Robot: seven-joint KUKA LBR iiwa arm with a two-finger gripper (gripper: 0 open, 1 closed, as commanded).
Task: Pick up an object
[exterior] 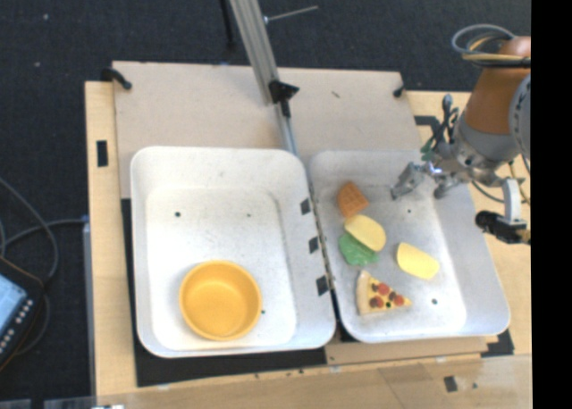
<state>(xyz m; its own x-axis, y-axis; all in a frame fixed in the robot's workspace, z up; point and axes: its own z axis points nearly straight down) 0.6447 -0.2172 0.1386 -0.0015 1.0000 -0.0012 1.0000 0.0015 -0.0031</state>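
- Bowl (220, 299): nearest the cam, round, smooth yellow-orange plastic, glossy rim, upright, in front part of left bin (179, 175).
- Left bin: shallow white tray w/ rounded corners, speckled matte surface, a few dark dots on floor.
- Right bin (465, 291): same white speckled shell, touching left bin along the middle seam.
- Pizza (379, 296): toy slice, flat triangle, pale crust w/ red dots, front of right bin.
- Yellow lump (417, 261): smooth oval, waxy look, just right of centre in right bin.
- Green piece (357, 250): rounded, matte green, w/ a pale yellow half-round (367, 231) lying on top of it, touching.
- Orange piece (351, 197): small, ridged/waffle-like texture, just behind the yellow-green pair, near bin's left wall.
- Gripper (420, 176): grey metal fingers spread apart, nothing between them, low over back of right bin, well apart from the toys; nearest is orange piece.
- Arm (492, 104): orange band, grey body, cables looped at wrist.
- Bench (197, 104): tan board; slanted alu rail (255, 28) behind bins.
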